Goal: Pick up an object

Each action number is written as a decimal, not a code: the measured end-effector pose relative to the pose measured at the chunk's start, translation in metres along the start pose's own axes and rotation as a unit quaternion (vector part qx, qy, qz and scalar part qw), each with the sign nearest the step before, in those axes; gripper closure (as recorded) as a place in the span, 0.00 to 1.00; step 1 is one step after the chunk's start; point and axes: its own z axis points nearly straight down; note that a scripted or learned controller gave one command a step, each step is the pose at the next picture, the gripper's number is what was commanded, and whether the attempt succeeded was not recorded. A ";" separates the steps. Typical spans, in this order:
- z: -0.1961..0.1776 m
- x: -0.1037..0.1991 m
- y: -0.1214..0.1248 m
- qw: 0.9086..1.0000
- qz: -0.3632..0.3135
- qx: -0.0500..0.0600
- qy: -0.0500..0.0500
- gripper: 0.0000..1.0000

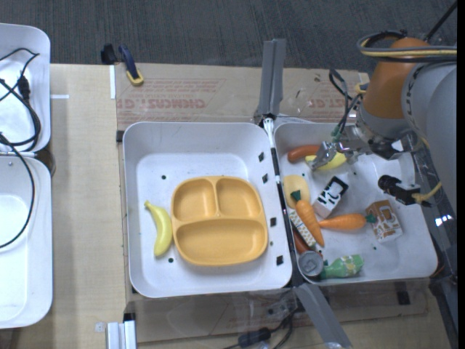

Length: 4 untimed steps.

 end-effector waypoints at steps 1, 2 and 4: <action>-0.011 -0.001 0.001 1.000 -0.001 -0.001 -0.001 1.00; -0.011 -0.001 0.001 1.000 -0.001 -0.001 -0.001 0.00; -0.012 0.044 -0.065 0.999 -0.042 -0.004 -0.002 1.00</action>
